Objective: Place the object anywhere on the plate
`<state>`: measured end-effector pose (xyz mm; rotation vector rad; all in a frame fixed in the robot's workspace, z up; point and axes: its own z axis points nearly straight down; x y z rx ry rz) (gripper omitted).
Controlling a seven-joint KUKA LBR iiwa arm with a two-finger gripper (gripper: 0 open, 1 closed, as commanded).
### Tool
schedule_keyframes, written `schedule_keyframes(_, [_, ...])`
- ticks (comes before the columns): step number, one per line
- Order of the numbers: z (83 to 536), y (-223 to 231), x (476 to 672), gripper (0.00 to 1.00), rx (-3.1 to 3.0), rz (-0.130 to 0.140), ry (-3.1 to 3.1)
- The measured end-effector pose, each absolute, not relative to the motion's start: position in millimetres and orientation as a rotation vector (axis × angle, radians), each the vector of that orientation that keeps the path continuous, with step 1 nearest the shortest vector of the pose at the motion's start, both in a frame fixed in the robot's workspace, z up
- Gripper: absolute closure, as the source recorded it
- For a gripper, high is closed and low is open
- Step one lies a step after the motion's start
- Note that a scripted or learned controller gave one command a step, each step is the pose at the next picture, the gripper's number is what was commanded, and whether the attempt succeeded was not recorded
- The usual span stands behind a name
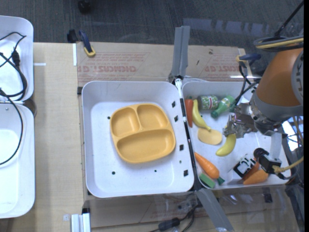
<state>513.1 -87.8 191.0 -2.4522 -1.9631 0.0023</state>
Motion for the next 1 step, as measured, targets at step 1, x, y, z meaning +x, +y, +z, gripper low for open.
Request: schedule_keyframes(1, [190.2,3.5,547.8,1.0,-2.424,0.006,-1.996])
